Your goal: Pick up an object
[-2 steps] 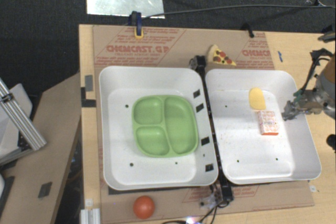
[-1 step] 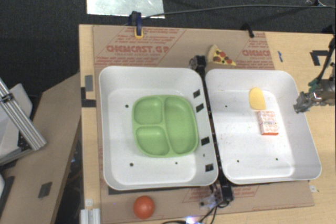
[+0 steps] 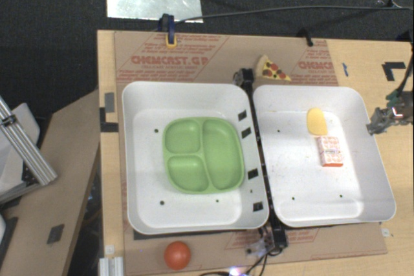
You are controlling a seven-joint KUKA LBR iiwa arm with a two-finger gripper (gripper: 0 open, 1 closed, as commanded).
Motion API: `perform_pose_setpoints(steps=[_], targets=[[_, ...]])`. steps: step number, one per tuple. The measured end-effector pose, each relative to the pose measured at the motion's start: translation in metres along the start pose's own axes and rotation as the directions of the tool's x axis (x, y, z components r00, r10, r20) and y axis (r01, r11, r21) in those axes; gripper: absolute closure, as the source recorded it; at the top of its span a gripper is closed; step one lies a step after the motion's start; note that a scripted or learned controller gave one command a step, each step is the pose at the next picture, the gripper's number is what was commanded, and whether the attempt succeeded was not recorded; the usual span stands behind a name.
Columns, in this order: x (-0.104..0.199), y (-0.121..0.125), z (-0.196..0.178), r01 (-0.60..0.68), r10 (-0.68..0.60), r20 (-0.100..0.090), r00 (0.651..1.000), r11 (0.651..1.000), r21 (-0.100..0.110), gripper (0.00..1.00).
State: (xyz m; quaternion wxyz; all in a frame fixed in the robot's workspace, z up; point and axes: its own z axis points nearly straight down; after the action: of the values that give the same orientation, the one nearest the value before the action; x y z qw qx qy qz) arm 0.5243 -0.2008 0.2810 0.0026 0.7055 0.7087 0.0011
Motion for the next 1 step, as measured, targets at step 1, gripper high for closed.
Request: perform_pose_setpoints(steps=[1], targets=[[0.0445, 0.0102, 0.0153, 0.004, -0.004, -0.003, 1.0, 1.0, 0.002, 1.0]])
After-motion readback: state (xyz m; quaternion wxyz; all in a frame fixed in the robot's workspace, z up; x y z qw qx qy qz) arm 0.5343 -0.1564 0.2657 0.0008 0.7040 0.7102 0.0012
